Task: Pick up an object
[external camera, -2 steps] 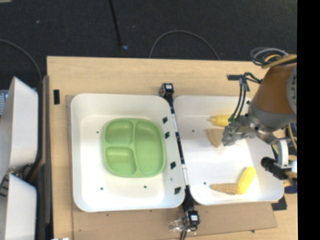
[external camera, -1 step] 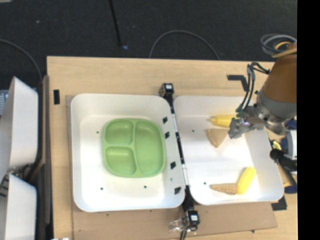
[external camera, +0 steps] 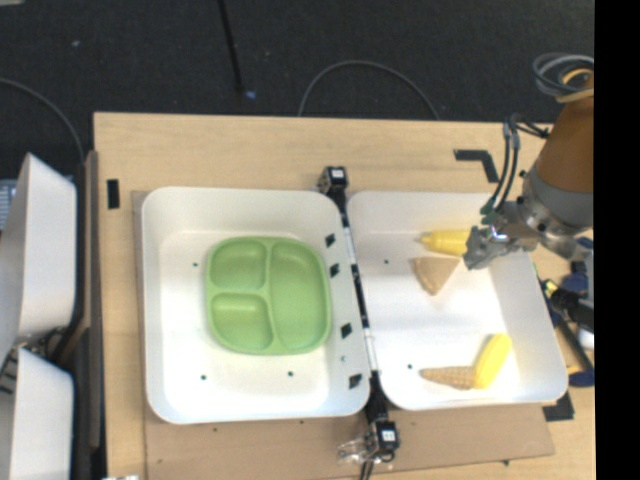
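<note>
Gripper [external camera: 478,249] hangs by the yellow piece [external camera: 446,240] at the right bin's [external camera: 520,388] far edge; jaws' state unclear, could nudge it away.

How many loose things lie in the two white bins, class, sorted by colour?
Green: 1, the divided tray in the left bin.
Yellow: 2, one piece by the gripper, one near the front of the right bin.
Tan: 2, a wedge and a cone.
Total: 5

Even overhead light, soft shadows, white bins [external camera: 160,268] bright, slight blur.
</note>
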Robot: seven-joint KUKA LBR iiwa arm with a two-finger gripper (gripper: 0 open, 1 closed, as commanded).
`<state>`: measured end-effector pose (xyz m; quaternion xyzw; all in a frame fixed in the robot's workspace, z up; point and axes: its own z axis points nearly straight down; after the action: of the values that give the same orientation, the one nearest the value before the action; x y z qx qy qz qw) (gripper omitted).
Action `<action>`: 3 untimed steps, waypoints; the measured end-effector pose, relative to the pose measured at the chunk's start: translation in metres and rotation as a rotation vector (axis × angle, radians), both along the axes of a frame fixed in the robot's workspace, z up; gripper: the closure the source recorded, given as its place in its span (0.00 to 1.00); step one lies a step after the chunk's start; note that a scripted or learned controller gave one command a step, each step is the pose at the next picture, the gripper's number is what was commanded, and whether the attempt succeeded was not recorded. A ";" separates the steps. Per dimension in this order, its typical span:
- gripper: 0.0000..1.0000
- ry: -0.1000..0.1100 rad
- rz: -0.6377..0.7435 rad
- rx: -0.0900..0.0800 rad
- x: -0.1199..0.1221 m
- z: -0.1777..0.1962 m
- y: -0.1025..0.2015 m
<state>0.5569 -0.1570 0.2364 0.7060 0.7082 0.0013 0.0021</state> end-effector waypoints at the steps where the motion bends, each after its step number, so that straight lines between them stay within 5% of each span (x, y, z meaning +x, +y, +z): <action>1: 1.00 0.001 0.005 0.002 0.013 0.008 0.060; 3: 1.00 0.002 0.004 0.002 0.054 -0.001 0.164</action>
<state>0.6106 0.0074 0.2358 0.7044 0.7098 0.0013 0.0006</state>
